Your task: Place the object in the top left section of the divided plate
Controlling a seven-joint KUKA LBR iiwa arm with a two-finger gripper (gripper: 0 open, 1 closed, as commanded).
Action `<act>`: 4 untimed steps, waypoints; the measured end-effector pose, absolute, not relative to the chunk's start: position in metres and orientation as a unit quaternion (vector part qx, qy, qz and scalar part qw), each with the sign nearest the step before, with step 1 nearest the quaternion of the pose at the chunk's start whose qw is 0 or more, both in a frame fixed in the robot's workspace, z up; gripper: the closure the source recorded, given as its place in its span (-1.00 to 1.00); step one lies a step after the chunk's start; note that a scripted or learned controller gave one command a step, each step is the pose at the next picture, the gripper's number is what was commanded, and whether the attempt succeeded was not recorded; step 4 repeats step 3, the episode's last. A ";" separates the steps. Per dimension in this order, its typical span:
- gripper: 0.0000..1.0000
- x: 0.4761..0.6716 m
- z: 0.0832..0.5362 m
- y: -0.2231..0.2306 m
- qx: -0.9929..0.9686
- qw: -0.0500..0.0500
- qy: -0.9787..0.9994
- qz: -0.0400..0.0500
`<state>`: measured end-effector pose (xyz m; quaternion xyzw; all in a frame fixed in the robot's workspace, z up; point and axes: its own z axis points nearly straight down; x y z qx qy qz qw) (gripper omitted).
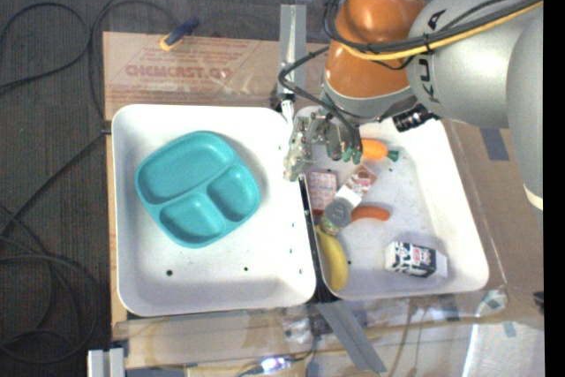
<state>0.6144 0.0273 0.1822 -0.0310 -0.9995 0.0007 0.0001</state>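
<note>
A teal divided plate (199,186) lies tilted in the left bin (150,287), with nothing in its three sections. My gripper (320,141) hangs over the inner left edge of the right bin (459,225), just right of the wall between the bins. Right below it lie a small red and white packet (321,185) and another white packet (360,182). A toy carrot (378,150) pokes out beside the wrist. Further down are a grey round piece (338,212), a red sausage-like piece (372,213), a banana (333,259) and a black and white carton (412,259).
The big grey and orange arm (415,40) covers the upper part of the right bin. A cardboard sheet (185,71) lies behind the left bin, with a small blue and yellow tool (179,33) on its edge. Cables run over the floor at left.
</note>
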 end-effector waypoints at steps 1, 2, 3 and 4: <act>1.00 0.630 0.246 -0.034 -0.086 -0.001 -0.996 0.000; 1.00 0.624 0.182 0.044 -0.081 0.001 -0.997 -0.001; 1.00 0.624 0.217 0.027 -0.037 0.000 -0.999 0.001; 1.00 0.624 0.217 0.027 -0.037 0.000 -0.999 0.001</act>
